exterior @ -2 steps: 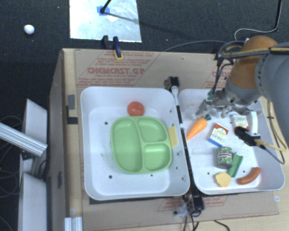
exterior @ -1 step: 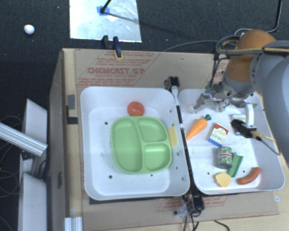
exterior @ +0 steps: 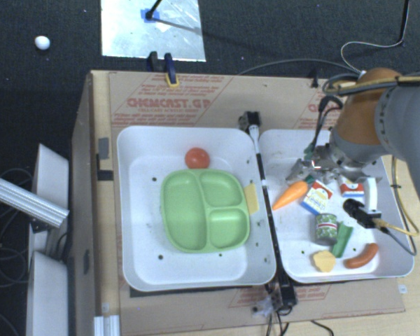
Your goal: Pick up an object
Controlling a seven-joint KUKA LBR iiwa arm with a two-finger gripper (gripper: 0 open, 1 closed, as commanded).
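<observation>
- Your arm (exterior: 388, 117) reaches in from the right, and its orange band (exterior: 360, 110) sits over the back of the right bin (exterior: 399, 257).
- The gripper (exterior: 313, 168) is low in that bin, just above the carrot (exterior: 289, 195); the carrot's thick end lies next to the fingertips, and you can't tell whether they touch it.
- You cannot tell whether the pincer is released or clenched; nothing is visibly between its fingers.
- Also in the right bin: a small blue-and-white carton (exterior: 316, 198), a green-labelled can (exterior: 326, 227), a green pod-shaped piece (exterior: 342, 239), a yellow wedge (exterior: 323, 261), a sausage (exterior: 360, 256) and a red-and-white packet (exterior: 353, 187).
- The left bin (exterior: 136, 208) holds a green divided plate (exterior: 204, 210), with a tomato (exterior: 197, 158) touching its far edge and a yellow slice (exterior: 251, 198) at its right side.
</observation>
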